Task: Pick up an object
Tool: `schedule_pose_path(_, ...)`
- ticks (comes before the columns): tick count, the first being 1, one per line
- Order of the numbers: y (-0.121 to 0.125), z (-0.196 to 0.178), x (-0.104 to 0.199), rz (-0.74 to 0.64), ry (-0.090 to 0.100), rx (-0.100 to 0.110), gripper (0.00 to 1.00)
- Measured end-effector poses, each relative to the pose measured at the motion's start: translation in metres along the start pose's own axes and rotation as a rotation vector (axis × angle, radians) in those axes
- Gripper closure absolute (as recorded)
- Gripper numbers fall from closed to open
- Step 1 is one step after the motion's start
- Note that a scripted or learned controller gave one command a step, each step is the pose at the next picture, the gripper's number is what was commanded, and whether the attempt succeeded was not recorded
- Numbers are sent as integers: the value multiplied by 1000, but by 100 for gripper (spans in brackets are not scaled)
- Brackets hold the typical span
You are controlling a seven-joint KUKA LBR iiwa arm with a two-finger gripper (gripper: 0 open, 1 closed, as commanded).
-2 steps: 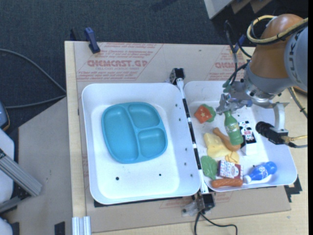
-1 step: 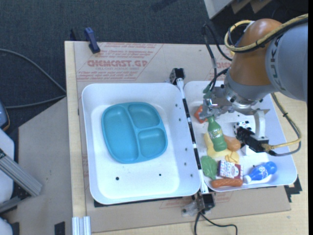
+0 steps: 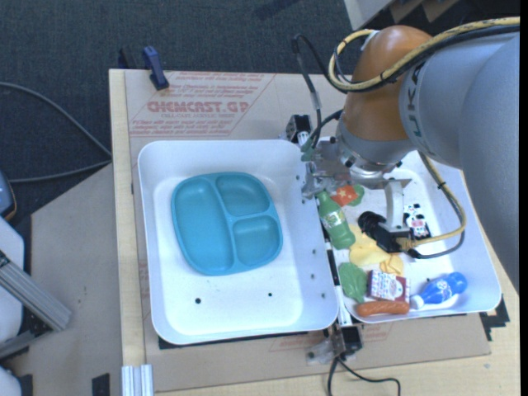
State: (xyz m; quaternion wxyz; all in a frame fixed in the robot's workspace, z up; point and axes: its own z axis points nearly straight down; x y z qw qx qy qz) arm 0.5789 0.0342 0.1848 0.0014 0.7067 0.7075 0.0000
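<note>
Grey arm (image 3: 462,97) overhangs two white bins (image 3: 165,304) on cardboard-topped bench (image 3: 198,110) above dark carpet (image 3: 66,23); finger state unclear.

green bottle (image 3: 335,220), lying tilted, right bin's left edge

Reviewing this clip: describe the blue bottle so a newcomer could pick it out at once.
Start at the right bin, the one crowded with toy items beside the bin holding the divided teal plate. Go to its near right corner: the blue bottle lies there on its side, just right of the orange sausage. It is that bin's one blue item.
</note>
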Motion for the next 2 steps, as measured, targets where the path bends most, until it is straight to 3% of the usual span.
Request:
schedule_pose_path(1,68,-1,-24,1,1,0,100)
schedule_pose_path(2,79,0,-4,0,0,-1,100)
